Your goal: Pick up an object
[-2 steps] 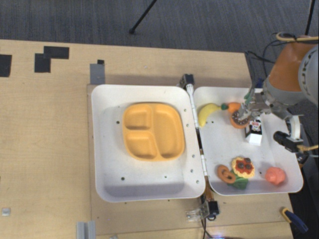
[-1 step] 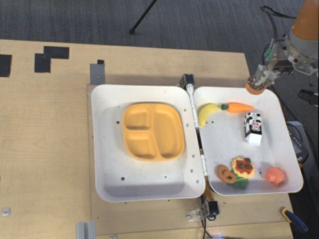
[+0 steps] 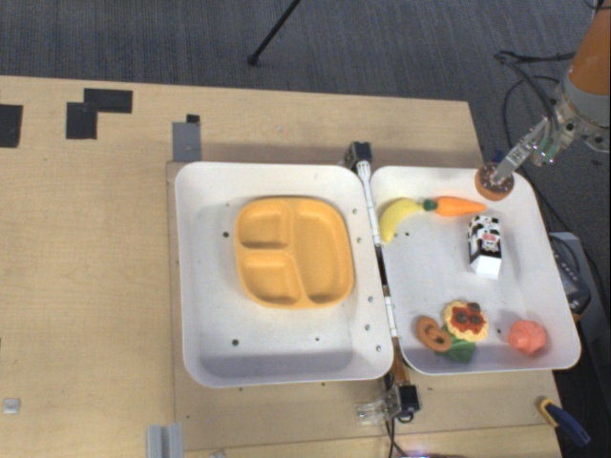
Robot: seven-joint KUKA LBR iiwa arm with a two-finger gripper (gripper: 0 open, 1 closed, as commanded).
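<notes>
Grey carpet runs behind a pale wooden counter, with a thin dark rod slanting across the floor at the top. Black patches mark the counter near its far left edge, and a small grey bracket stands just behind the left bin's far left corner.

That left bin is white and shallow and carries a yellow tray with three compartments, lying about in its middle. A narrow strip with a black clamp at its far end separates it from the right bin, which touches it side by side.

Along the right bin's far edge lie a banana, close to the dividing strip, and a carrot just beside it, tip toward the banana. A black-and-white milk carton lies nearer the bin's middle right. Along the near edge sit a brown pretzel-like piece, a toy with a yellow, red and green top touching it, and a pink-red ball in the near right corner.

At the far right corner of this bin, a small round brown object rests on the rim. The gripper reaches down at a slant from the counter's far right edge, its tip right at that brown object; whether it has hold of it cannot be told. Cables trail over the carpet behind the arm.
</notes>
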